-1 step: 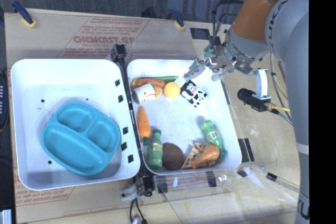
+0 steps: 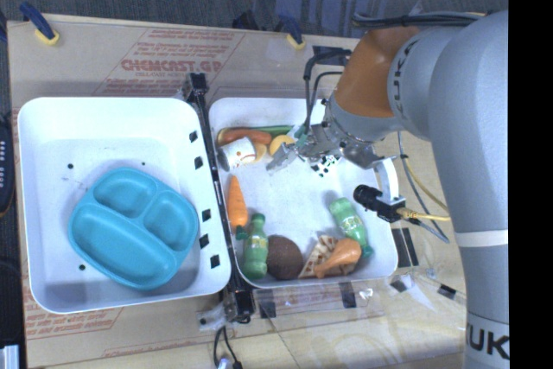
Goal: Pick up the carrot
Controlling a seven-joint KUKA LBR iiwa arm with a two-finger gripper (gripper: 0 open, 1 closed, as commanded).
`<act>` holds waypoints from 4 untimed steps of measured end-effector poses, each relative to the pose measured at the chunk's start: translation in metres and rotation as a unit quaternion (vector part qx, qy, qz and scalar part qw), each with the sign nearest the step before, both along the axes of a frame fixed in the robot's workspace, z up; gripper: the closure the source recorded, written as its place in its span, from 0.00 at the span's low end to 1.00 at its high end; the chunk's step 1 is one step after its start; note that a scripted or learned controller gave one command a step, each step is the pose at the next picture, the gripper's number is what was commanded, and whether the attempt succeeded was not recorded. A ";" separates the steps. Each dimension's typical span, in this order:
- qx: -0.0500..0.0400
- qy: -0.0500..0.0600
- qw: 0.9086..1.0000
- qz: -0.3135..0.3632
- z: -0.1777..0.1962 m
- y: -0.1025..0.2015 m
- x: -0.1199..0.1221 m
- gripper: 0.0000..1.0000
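Reaching in from 3 o'clock, the arm (image 2: pixel 432 73) sets its pincer (image 2: pixel 289 153) over the right bin (image 2: pixel 294 110) at about 12 o'clock; whether it is spread or pressed together cannot be told. The carrot (image 2: pixel 236 201) lies at the bin's 9 o'clock wall, apart from the pincer. A green bottle (image 2: pixel 255 246) and a brown ball (image 2: pixel 284 257) sit at 6 o'clock. The left bin (image 2: pixel 52 121) holds a blue tray (image 2: pixel 131 225).
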State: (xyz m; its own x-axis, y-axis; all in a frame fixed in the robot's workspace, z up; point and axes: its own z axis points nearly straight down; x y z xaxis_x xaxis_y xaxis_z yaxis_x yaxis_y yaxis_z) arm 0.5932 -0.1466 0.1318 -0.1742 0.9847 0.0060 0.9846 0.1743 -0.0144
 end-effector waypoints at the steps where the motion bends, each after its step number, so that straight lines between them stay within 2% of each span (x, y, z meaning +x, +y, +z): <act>1: -0.008 -0.011 0.999 -0.035 -0.003 0.031 0.067 0.00; 2: -0.023 -0.028 0.998 -0.045 -0.022 0.019 0.028 0.00; 3: -0.005 -0.006 0.995 -0.095 -0.038 0.014 0.009 0.00; 4: -0.006 -0.004 0.996 -0.091 -0.029 0.015 0.010 1.00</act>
